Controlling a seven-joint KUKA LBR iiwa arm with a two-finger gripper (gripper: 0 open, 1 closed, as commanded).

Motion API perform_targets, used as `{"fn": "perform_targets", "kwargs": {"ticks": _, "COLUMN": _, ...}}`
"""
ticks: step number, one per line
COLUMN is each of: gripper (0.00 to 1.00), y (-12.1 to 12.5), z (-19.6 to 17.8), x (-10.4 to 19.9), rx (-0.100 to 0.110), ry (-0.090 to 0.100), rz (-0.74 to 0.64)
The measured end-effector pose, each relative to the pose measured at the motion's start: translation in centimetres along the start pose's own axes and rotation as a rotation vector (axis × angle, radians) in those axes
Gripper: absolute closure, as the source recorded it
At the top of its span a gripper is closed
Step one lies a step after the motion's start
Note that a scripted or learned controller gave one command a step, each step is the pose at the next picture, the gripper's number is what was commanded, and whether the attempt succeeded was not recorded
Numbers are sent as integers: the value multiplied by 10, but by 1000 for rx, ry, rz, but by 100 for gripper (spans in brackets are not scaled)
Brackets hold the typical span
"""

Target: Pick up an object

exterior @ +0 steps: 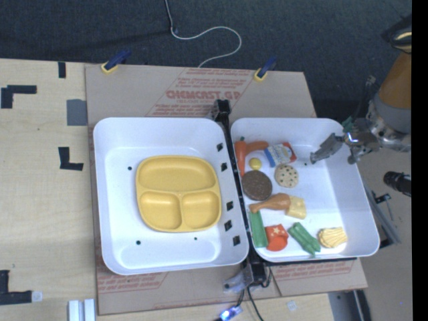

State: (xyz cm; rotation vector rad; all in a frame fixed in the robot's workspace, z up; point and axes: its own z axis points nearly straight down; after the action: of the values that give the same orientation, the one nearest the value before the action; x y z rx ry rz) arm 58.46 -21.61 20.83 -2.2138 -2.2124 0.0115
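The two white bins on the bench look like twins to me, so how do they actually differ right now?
The left bin holds one thing, a yellow divided tray lying flat at its middle; the right bin holds many small toy foods, such as a dark round cookie and a drumstick. The right bin's items crowd its left half, and the gripper is above its upper right part. Both bins are shallow, white and similar in size.

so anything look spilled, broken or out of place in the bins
Nothing stands out. The yellow divided plate lies flat in the left bin, and the toy foods, like the drumstick and cookie, lie loose inside the right bin.
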Motion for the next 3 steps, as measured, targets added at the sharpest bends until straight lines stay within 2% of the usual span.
{"fn": "perform_targets", "kwargs": {"ticks": 1, "gripper": 0, "y": 2, "z": -4, "x": 0, "rx": -7, "ry": -2, "rz": -2}}
{"fn": "perform_targets", "kwargs": {"ticks": 3, "gripper": 0, "y": -3, "z": 93, "x": 8, "rx": -2, "ry": 0, "rz": -3}}
